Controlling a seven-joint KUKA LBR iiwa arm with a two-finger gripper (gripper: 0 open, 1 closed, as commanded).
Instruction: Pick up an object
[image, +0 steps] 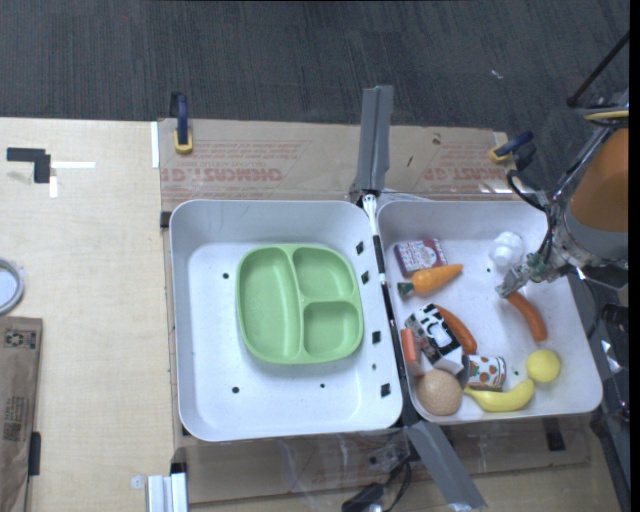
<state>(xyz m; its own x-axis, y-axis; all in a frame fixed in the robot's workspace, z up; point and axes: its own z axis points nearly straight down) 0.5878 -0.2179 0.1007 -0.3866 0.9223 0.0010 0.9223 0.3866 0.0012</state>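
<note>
In the right bin (588, 390), my gripper (522, 273) hangs low near the right wall, right at the upper end of an orange-red sausage (528, 315). A white crumpled object (506, 247) lies just behind it. The same bin also holds a carrot (432, 278), a pink box (418, 254), a black-and-white carton (431, 333), a small can (485, 371), a lemon (543, 366), a banana (503, 398) and a brown round object (439, 392). Nothing is visibly lifted off the bin floor.
The left bin (200, 380) holds a green divided plate (300, 302). A grey divider post (375, 140) stands behind the seam between the bins. Blue-and-yellow clamps (180, 122) (512, 150) sit at the back corners. The arm's orange band (605, 190) rises at the right edge.
</note>
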